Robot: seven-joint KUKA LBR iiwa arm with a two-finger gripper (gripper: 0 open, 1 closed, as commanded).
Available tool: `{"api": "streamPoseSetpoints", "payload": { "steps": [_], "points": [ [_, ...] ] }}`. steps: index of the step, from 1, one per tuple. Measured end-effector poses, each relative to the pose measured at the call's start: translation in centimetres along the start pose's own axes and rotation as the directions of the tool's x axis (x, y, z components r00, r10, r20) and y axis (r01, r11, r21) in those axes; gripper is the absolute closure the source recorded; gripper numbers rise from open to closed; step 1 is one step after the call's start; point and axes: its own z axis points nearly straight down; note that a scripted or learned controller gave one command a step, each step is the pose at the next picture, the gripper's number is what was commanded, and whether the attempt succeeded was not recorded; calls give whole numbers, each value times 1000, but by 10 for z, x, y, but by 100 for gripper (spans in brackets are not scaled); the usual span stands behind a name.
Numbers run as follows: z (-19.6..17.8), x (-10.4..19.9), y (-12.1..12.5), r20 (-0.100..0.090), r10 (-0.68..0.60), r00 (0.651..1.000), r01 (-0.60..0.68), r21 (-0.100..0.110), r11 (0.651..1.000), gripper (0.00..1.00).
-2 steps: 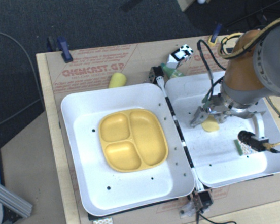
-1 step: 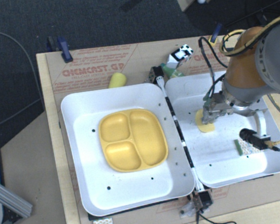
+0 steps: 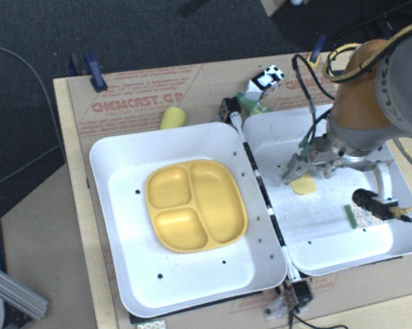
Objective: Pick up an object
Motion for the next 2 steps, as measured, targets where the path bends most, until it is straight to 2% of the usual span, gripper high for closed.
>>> {"api": "streamPoseSetpoints", "payload": {
  "steps": [1,2],
  "points": [
    [-10,0,1,0,0,1000,0,-2,1000,100],
    [-10,0,0,0,0,1000,0,-2,1000,0]
  ]
}}
